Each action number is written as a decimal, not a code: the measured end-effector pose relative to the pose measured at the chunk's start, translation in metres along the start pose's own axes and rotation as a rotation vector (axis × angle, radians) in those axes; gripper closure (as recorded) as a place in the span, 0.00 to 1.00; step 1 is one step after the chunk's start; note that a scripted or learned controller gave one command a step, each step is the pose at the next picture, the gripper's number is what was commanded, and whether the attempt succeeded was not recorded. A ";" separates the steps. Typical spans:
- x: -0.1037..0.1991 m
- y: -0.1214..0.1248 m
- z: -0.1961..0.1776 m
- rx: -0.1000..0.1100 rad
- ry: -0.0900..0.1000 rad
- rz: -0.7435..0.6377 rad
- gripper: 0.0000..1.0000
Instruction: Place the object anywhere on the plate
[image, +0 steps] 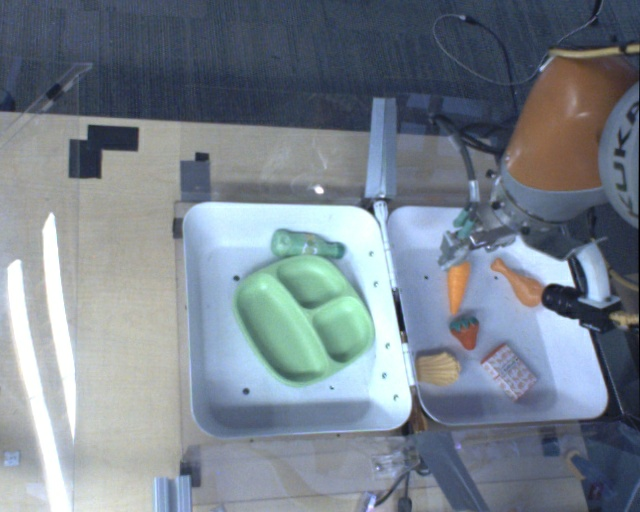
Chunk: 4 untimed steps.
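We see the gripper (462, 247), fingers apart and empty, poised over the carrot (457, 288) at the upper centre-right of the frame. The reach is under way; next, we judge, comes a descent, a squeeze, then transfer to the green plate (262, 335) at centre-left.

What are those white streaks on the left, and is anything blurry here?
Camera view: the white streaks look like lamp glare on a clear sheet over the bench; a small glint sits above the left bin. The arm looks soft and blurred, while the green plate is sharper.
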<state>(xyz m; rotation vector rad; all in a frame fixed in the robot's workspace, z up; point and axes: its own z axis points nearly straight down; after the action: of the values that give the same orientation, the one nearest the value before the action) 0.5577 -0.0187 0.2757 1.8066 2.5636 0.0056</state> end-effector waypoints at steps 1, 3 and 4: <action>0.107 0.030 0.046 0.002 0.002 -0.071 1.00; 0.089 0.061 0.091 0.001 0.002 -0.208 0.00; 0.088 0.063 0.079 -0.005 0.001 -0.207 1.00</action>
<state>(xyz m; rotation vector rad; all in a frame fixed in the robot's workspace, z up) 0.5875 0.0854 0.1974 1.5304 2.7346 0.0126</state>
